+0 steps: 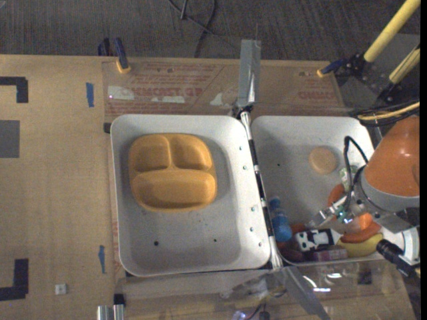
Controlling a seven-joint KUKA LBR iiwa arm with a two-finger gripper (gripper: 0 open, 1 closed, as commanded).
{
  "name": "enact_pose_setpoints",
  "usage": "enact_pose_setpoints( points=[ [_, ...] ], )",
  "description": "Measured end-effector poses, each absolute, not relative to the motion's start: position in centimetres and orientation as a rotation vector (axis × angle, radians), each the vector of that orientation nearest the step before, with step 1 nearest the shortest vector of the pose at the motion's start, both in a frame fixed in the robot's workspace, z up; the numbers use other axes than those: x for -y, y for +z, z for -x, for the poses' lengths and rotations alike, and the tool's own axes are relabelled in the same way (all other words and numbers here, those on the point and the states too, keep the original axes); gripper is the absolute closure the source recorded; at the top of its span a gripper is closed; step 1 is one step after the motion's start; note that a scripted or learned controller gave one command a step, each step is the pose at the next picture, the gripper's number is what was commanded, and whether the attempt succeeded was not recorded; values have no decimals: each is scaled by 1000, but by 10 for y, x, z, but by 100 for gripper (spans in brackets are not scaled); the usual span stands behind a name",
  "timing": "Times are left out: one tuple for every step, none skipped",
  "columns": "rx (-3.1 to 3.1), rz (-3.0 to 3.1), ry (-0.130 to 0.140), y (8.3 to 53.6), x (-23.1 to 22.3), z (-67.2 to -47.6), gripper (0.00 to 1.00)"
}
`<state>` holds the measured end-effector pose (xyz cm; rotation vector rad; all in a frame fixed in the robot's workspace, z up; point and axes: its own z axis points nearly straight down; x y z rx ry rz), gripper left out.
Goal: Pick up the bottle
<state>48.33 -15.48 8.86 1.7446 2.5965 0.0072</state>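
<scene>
Two white bins; right bin point(293, 139) is my landmark. Blue bottle point(279, 223) lies on its side against that bin's left wall, near the front corner, smooth plastic, crowded by a black-and-white toy point(313, 239). Gripper point(337, 213) hangs low just right of it; can't tell its pincer state. Orange divided plate point(173, 171) sits left.

Hand point(331, 213) low in right bin point(293, 139) — blue bottle point(280, 224) just beside it.
</scene>
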Motion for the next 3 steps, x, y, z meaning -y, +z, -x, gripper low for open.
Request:
enact_pose_setpoints(
  points=[
    [-2641,-1700,2,228,-31,-493,0],
    [-2645,-1696,0,184,-38,-513,0],
    [-2681,-1634,1,252,55,-480,0]
  ],
)
